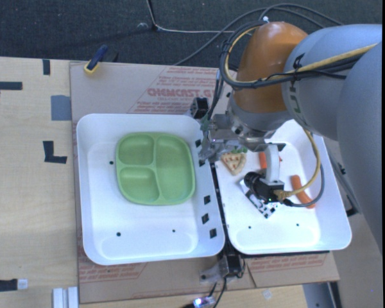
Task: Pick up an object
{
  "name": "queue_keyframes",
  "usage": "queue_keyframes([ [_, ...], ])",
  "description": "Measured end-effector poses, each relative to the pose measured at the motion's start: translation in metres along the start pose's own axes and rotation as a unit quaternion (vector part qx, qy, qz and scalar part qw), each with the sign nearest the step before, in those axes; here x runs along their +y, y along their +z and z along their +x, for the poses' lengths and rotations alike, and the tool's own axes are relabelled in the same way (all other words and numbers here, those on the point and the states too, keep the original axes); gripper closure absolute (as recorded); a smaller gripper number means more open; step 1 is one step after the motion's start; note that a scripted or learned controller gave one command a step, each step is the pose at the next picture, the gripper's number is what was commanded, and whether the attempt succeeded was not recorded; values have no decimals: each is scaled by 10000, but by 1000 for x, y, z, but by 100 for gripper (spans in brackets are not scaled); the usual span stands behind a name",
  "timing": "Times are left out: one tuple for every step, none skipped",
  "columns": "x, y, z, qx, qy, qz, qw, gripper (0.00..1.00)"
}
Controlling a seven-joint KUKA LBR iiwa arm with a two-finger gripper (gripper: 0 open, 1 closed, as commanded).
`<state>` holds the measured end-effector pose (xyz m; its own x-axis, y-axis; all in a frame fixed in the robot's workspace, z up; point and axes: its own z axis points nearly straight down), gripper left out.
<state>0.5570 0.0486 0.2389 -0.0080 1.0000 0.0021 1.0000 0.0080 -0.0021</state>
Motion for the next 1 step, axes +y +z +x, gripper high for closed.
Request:
queue_keyframes([
  [-19,9,41,-9,13,9,10000,100],
])
